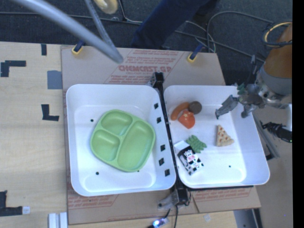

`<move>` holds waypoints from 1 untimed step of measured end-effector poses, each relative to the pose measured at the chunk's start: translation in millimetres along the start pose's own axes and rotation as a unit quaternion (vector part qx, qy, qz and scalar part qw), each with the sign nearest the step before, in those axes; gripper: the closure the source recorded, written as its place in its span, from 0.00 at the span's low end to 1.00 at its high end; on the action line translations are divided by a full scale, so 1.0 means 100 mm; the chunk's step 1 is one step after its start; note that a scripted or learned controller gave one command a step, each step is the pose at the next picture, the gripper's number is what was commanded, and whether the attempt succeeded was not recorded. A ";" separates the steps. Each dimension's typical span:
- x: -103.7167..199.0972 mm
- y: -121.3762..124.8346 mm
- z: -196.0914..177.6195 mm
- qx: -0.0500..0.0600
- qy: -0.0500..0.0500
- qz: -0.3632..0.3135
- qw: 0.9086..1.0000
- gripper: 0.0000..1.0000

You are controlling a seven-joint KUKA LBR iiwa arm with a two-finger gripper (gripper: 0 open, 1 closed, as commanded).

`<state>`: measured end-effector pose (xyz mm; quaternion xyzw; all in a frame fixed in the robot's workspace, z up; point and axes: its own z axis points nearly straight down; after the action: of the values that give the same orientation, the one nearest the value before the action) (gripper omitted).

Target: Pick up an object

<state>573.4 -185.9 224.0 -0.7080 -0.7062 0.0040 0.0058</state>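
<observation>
End effector (236, 107) poised above right bin (251, 170), fingers spread, nothing between them. Likely target, pizza-slice toy (223, 136), lies just below it; placement suggests descent for grasp not yet begun.

We note two shallow white plastic bins side by side, left bin (71, 127) touching right bin (259, 167), pale green divided plastic plate (123, 140) lying in the left bin, printed brown cardboard sheet (142, 66) beneath both, two yellow clamps (77, 48) (192, 57) on its far edge, light wooden bench (28, 141) bearing black tape marks (47, 113).
</observation>
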 end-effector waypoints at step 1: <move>0.00 0.03 -0.07 -0.006 -0.001 -0.002 1.000 0.00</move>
<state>576.2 -185.5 231.3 -0.7066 -0.7076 0.0006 0.0004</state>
